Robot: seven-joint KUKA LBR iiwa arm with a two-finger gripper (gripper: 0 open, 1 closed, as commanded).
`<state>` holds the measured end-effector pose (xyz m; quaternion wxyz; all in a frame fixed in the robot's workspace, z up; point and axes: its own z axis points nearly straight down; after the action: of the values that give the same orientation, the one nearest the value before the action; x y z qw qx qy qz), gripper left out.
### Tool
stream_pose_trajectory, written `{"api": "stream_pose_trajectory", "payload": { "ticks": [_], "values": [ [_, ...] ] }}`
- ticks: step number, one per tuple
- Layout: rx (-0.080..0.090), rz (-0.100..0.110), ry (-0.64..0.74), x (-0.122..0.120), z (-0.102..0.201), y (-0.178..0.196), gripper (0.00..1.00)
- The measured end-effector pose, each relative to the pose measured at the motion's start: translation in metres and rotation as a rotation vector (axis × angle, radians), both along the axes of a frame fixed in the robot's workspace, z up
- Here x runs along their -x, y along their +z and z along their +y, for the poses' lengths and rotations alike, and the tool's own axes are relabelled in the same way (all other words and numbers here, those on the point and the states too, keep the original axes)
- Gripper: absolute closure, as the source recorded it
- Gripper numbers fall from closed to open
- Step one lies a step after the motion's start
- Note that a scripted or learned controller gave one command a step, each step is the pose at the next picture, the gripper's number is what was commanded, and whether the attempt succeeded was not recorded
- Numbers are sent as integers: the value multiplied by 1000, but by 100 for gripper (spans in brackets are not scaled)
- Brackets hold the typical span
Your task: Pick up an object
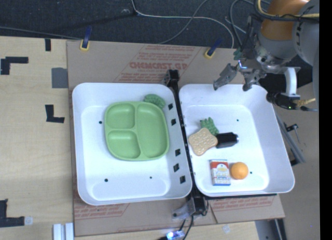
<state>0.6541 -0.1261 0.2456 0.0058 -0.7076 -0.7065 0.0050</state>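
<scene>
- Overhead, two-finger gripper [236,81] hangs above far rim of right white bin [270,124]; fingers spread apart, nothing between them.
- Right bin: round tan waffle-textured cracker [202,141] touching a green leafy toy [209,125] and a black block [227,140]; small red-and-white carton [220,172] just beside an orange ball [239,171].
- Left white bin [88,130]: green divided plastic plate [137,130], small green lump [154,100] at its far edge.
</scene>
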Motion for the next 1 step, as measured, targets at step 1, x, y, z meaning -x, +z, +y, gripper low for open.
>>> {"api": "stream_pose_trajectory", "payload": {
  "ticks": [1],
  "values": [
    [2, -14, 3, -2, 0, 9, 0]
  ]
}}
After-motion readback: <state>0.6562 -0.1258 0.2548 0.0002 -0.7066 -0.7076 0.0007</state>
